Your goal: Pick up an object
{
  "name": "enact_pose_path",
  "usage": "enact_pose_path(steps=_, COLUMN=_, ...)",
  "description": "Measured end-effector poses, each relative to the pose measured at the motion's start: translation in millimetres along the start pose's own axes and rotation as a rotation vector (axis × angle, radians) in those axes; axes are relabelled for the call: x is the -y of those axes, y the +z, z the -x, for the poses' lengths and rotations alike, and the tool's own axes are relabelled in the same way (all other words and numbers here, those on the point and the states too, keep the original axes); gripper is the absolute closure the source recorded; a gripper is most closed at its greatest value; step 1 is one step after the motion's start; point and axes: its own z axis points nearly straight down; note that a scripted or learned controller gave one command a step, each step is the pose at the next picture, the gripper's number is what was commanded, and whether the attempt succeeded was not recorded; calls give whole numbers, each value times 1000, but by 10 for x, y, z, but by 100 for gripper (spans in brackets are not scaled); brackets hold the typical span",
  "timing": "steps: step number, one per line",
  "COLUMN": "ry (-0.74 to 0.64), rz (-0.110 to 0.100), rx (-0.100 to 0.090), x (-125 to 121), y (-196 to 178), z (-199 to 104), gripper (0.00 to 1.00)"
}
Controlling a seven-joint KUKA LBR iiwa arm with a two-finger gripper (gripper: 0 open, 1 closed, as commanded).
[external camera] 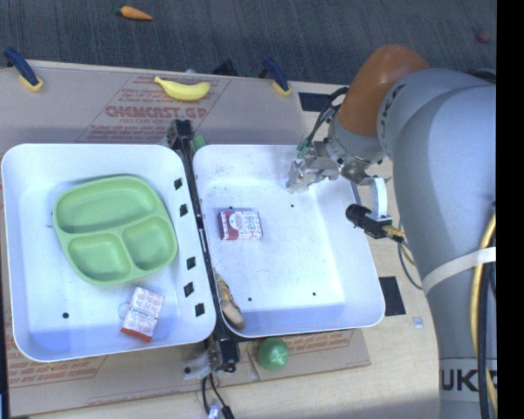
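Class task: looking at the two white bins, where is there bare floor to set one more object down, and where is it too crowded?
Right bin: bare floor in front of and right of the small carton; the hand hangs over its far part. Left bin: crowded, since the green divided plate fills the middle and a snack packet lies near the front; bare strips remain along its left and front-left.

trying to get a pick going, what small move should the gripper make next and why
Probably shift left and toward the camera, over the carton. The gripper sits near the right bin's far edge with nothing between its fingers, and the carton lies flat and apart from other things.
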Motion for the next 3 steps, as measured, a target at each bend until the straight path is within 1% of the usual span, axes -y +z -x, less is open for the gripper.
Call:
enact_pose_path(steps=1, ry=-1, rz=0, rx=0, x=0, y=2, z=-2, gripper=0)
enact_pose_path(steps=2, ry=5, rz=3, rx=0, x=4, y=-668, z=20, gripper=0)
enact_pose_path(steps=3, ry=5, rz=3, rx=0, x=8, y=-726, z=18, gripper=0)
